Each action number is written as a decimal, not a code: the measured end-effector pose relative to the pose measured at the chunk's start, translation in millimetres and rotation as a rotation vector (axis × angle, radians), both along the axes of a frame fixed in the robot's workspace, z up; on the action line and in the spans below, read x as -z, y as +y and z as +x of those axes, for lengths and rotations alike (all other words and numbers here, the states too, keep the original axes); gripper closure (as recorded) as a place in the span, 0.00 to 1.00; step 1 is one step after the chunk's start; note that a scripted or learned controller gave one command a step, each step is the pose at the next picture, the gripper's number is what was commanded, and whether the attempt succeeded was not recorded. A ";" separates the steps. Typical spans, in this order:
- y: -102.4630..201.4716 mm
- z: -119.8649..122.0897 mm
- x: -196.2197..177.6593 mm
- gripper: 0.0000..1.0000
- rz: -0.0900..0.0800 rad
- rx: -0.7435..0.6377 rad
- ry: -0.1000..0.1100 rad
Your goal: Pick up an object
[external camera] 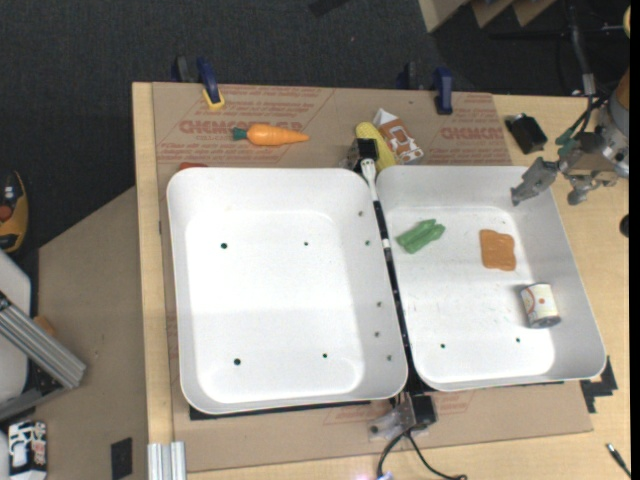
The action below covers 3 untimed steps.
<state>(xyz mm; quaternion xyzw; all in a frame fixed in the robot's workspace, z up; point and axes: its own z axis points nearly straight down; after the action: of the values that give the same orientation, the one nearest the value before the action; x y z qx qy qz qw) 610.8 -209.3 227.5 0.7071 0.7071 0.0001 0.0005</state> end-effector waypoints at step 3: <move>130.6 -87.0 1.9 1.00 0.007 -0.010 0.009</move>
<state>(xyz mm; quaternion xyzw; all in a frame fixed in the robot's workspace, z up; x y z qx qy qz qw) 523.8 -78.6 225.5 0.7037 0.7105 -0.0004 -0.0053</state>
